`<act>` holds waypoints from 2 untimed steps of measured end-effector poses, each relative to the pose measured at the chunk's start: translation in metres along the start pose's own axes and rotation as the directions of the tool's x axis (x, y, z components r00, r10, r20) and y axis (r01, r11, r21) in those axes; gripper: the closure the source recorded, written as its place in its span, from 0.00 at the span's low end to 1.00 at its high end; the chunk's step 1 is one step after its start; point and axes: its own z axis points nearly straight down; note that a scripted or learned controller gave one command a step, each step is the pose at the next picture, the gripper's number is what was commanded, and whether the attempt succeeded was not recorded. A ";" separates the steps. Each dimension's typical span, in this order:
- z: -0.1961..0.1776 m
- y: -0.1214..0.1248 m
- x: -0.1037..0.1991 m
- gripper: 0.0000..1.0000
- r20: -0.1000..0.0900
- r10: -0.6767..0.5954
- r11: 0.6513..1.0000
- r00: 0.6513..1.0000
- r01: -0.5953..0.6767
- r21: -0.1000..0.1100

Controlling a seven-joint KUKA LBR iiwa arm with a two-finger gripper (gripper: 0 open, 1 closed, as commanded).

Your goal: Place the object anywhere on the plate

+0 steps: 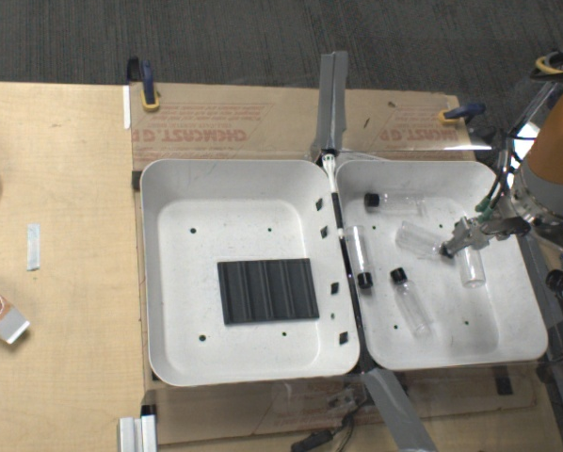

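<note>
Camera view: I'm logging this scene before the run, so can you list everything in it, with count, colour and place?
Bins: two, white, side by side on the bench.
Plate: one, dark grey and ribbed, in the middle of the left bin.
Vials: about five, clear plastic, some with black caps, scattered in the right bin.
Cardboard sheet: one, brown with red print, under the bins.
Clamps: two, blue and orange, at the cardboard's far edge.
Bench: one, light wood; small oddments lie on its left part, too small to name.
Arm: one, orange band showing, reaching in from the right.
Gripper: one, over the right bin, beside the vials.
</note>
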 end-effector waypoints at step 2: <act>-0.071 -0.027 0.167 1.00 0.001 0.386 0.922 0.922 -0.386 0.002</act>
